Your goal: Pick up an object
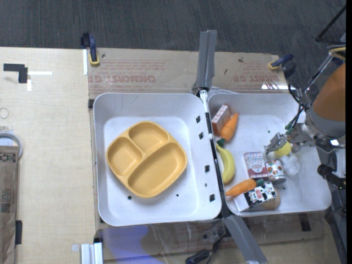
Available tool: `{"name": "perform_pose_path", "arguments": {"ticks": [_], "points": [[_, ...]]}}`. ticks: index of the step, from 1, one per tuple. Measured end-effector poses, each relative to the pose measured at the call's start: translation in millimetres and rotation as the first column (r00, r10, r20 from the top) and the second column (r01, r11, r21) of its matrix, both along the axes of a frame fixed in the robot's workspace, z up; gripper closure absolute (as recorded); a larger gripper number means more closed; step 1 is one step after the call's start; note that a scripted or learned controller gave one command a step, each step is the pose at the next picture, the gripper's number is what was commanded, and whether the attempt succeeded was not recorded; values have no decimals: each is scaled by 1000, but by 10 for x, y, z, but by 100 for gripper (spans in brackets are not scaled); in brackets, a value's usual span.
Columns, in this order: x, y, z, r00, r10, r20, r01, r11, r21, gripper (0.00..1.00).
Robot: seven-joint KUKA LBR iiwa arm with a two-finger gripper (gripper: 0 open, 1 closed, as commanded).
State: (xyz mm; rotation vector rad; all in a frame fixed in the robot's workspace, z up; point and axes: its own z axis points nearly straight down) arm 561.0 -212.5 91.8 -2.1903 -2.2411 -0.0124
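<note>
My gripper (276,145) reaches in from the right and hangs low over the middle of the right bin (308,202). A small yellow object (282,150) lies right at its tip, and a pale white item (291,164) sits just below that. I cannot make out whether the yellow object is held. Close by to the left are a red-and-white packet (254,163) and a small can (275,171). Further left lie a banana (226,165), a carrot (229,125) and a small red box (220,116). A second carrot (241,188) and a cow-patterned box (259,197) lie at the front.
The left bin (104,197) holds a yellow divided plate (146,158). A grey divider (208,131) runs between the bins. The arm's orange band (334,97) and cables stand over the right bin's right side. Cardboard (143,70) lies behind the bins.
</note>
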Motion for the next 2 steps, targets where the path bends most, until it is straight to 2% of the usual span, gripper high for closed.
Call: {"name": "perform_pose_path", "arguments": {"ticks": [1, 2], "points": [[-5, -27, 92, 1000, -4, 0, 4, 1000, -5, 100], [382, 723, 959, 991, -130, -1, 130, 991, -12, 100]]}}
